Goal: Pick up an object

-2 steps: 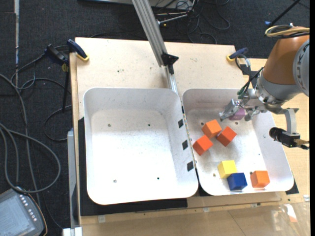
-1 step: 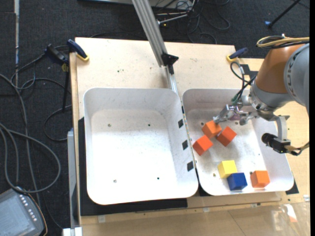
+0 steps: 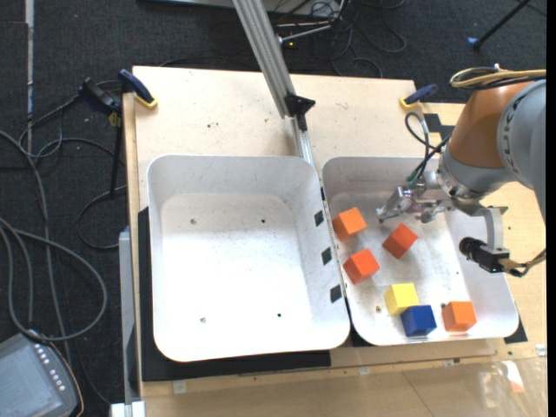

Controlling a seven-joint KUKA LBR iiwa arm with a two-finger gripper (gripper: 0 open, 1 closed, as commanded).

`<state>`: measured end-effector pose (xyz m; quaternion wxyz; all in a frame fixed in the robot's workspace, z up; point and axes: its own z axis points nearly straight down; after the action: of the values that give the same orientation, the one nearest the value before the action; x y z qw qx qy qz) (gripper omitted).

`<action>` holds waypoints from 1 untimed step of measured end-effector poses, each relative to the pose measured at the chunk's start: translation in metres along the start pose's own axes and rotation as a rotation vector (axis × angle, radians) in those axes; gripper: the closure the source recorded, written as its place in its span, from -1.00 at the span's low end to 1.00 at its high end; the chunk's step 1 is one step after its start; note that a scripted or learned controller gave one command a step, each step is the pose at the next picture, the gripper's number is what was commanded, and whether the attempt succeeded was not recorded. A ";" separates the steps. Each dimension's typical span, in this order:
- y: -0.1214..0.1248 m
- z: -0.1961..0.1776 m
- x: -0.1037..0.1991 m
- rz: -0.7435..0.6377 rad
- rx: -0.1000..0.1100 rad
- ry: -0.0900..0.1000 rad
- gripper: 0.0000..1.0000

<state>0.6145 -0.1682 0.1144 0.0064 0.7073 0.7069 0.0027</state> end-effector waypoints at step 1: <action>-0.002 -0.005 0.001 0.000 0.008 0.003 1.00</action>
<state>0.6123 -0.1669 0.1190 0.0023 0.7073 0.7069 0.0009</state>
